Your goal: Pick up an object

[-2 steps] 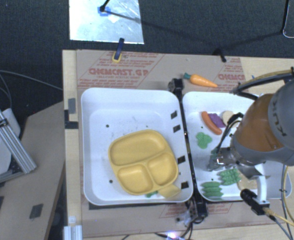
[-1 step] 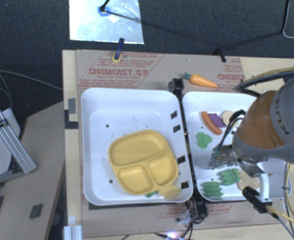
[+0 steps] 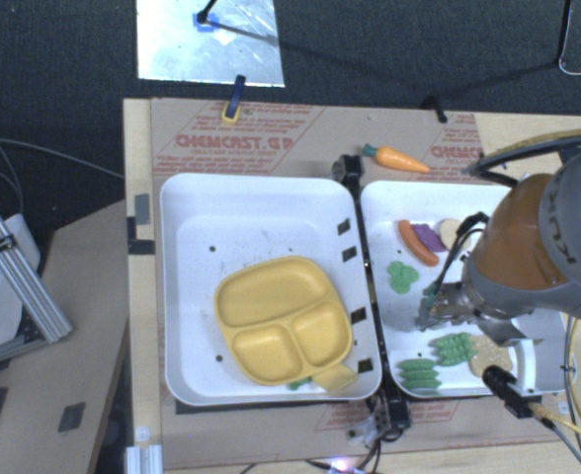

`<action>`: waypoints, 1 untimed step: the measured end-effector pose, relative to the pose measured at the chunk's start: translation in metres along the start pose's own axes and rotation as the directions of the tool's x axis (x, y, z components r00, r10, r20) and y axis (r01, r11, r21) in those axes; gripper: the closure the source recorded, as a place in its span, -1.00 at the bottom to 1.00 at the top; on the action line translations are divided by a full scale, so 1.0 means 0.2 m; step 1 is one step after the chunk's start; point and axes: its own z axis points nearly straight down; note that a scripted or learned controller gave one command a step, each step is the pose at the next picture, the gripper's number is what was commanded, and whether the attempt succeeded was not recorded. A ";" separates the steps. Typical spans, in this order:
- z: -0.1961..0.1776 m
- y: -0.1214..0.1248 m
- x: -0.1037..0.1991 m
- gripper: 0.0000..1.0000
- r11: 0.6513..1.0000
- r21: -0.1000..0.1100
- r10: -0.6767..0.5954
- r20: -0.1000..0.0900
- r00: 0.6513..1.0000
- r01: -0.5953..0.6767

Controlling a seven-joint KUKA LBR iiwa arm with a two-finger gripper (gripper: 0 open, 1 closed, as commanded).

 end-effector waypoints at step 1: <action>-0.05 0.00 0.00 1.00 1.000 -0.002 -0.003 0.000 1.000 0.003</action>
